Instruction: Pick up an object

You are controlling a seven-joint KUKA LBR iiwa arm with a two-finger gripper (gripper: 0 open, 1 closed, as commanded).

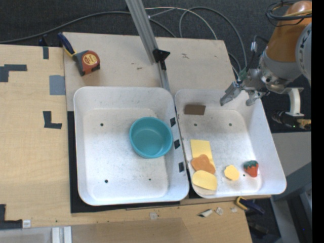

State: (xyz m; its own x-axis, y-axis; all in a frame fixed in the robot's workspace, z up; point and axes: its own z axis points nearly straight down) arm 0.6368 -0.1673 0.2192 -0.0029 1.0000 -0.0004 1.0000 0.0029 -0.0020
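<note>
The arm [286,39] reaches in from the right. Its gripper [239,96] hangs over the right bin's [263,130] far right rim, fingers spread, holding nothing. The left bin [91,135] holds a teal bowl [150,137]. The right bin holds a brown block [194,109], yellow square [200,148], orange piece [203,164], yellow pieces [204,180] and strawberry [251,168].
</note>
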